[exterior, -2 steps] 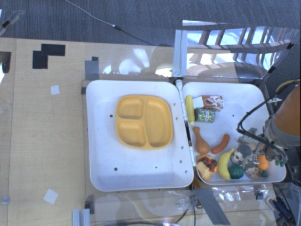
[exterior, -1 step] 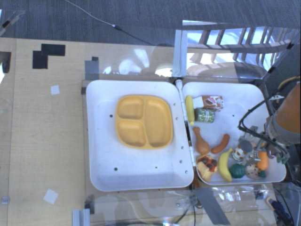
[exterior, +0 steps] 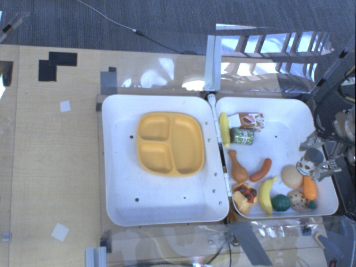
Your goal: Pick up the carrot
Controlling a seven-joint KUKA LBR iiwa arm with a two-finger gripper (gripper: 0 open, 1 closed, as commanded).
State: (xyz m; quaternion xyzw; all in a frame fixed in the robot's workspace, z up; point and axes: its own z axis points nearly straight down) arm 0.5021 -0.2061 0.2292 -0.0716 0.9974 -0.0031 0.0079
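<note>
The carrot (exterior: 310, 189) is orange with a green tip and lies near the front right corner of the right bin (exterior: 289, 111), between a pale egg-shaped item (exterior: 291, 177) and the bin's right wall. My gripper (exterior: 318, 159) hangs just above and behind the carrot's upper end, at the bin's right side. Its fingers look spread, so it is open, and nothing sits between them. A small round white-and-dark piece (exterior: 305, 164) lies right beside the gripper.
The right bin also holds a yellow corn-like piece (exterior: 224, 128), a green can (exterior: 242, 136), a small carton (exterior: 250, 120), a drumstick (exterior: 238, 168), a sausage (exterior: 260, 170), a banana (exterior: 267, 193) and a green item (exterior: 281, 203). A yellow divided plate (exterior: 169, 143) lies in the left bin (exterior: 122, 204).
</note>
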